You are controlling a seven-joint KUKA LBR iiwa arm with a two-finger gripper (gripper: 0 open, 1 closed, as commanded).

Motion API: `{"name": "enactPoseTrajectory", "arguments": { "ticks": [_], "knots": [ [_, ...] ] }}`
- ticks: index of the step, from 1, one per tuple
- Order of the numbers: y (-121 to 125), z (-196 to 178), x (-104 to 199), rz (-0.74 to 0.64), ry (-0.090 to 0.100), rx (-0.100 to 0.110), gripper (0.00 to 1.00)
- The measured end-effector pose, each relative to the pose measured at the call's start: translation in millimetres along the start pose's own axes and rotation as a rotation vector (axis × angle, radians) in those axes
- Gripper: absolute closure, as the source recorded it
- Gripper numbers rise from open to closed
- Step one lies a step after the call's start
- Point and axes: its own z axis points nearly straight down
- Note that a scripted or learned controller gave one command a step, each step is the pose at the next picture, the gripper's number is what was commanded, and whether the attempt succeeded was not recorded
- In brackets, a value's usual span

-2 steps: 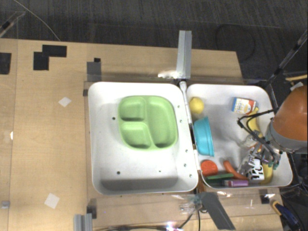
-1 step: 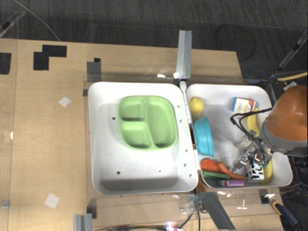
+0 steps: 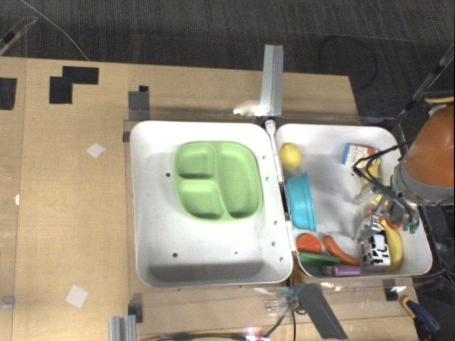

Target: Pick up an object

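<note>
1. Gripper (image 3: 375, 231): I see it low over the right bin (image 3: 334, 194); whether it is apart or together, I cannot tell.
2. Banana (image 3: 393, 246): just right of it, long axis running near-to-far.

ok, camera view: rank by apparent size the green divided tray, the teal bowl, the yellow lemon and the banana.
1. Green three-compartment plastic tray, clearly largest.
2. Teal plastic bowl, standing on edge against the bin wall.
3. Yellow banana, partly hidden by the gripper, so its rank against the bowl is unsure.
4. Small round yellow lemon, smallest.
</note>
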Motion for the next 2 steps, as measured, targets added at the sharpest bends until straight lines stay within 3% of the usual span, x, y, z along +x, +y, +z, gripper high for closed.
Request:
{"name": "enactPoseTrajectory", "arguments": {
  "ticks": [1, 2],
  "knots": [
    [-3, 13, 31, 0.178, -0.012, -0.001, 0.0],
    [7, 13, 34, 0.254, -0.012, 0.002, 0.0]
  ]
}}
